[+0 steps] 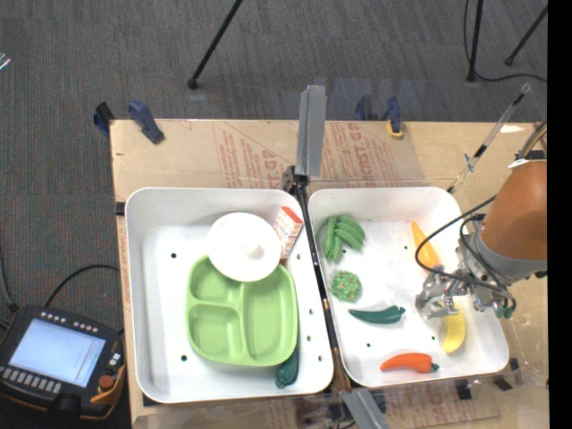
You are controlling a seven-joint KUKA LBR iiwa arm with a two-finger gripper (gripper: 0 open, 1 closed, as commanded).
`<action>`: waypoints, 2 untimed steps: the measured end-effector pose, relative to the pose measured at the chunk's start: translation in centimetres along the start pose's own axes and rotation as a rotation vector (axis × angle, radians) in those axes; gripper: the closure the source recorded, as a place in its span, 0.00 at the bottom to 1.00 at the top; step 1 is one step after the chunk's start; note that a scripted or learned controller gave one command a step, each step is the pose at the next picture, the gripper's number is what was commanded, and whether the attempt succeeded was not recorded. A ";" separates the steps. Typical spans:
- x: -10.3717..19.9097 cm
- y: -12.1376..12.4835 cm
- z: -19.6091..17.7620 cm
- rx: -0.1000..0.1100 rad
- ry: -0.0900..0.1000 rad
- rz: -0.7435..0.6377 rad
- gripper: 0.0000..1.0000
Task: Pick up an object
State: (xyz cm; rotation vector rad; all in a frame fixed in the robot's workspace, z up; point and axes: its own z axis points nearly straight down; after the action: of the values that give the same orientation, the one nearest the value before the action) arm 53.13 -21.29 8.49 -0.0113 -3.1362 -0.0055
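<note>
The yellow banana (454, 332) is lying in the right bin (393, 199), near its right wall, not yet lifted. The gripper (440, 299) is hovering just above and beside it; I cannot tell its jaw state. An orange pepper (408, 362) is lying nearby.

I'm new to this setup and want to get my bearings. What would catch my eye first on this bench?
The lime-green divided plastic tray dominates the left white bin, with a round white plate overlapping its upper edge. In the right white bin, bright toy vegetables lie scattered: green pea pods, a dark green chilli and an orange-red pepper. The tool hangs low by a yellow banana-shaped piece at that bin's right side.
</note>
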 end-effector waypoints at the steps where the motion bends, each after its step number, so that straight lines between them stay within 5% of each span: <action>1: -0.1 0.0 0.0 0.000 -0.002 -0.001 0.00; 2: -6.8 0.3 -0.2 0.001 -0.005 -0.074 0.00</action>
State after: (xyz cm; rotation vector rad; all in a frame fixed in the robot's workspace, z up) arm 59.94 -21.04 8.61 0.1043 -3.1399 -0.0048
